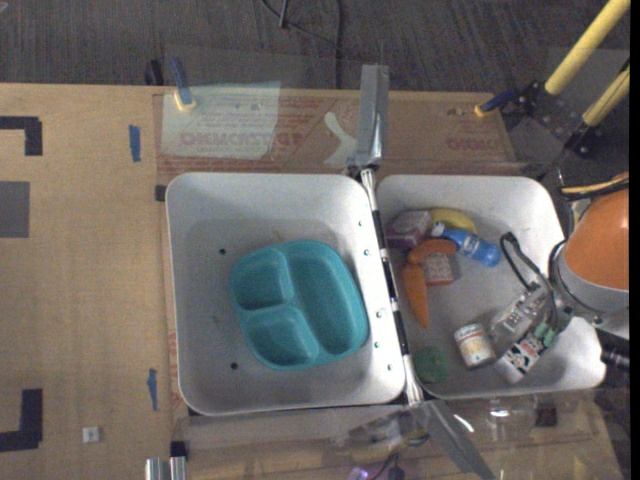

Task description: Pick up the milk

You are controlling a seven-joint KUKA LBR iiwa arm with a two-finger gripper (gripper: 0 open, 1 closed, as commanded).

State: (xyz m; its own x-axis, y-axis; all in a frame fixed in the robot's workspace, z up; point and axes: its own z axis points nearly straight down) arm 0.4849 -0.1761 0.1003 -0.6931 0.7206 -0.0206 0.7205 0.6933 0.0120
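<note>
My tool [527,320] is low in the right bin [540,193], near its right wall, reaching in from the right with my orange-banded arm [603,248] above it. The milk carton [522,354], small, white with dark cow spots, lies just below the tool near the bin's front right corner; it looks to be touching or right against the tool tip, but I can't tell whether it sits between the fingers, and I can't tell if the tool is open or closed. Just left of the tool is a small white can [473,345]. Further left: a green round thing [433,362], a carrot [416,292], and an orange-red block [438,266]. Up and left of the tool: a blue bottle [472,247], a banana [453,218], a purple item [408,229]. Well left, in the left bin [190,268], a teal divided plate [297,305]. Both bins rest on the tabletop [75,268].
</note>
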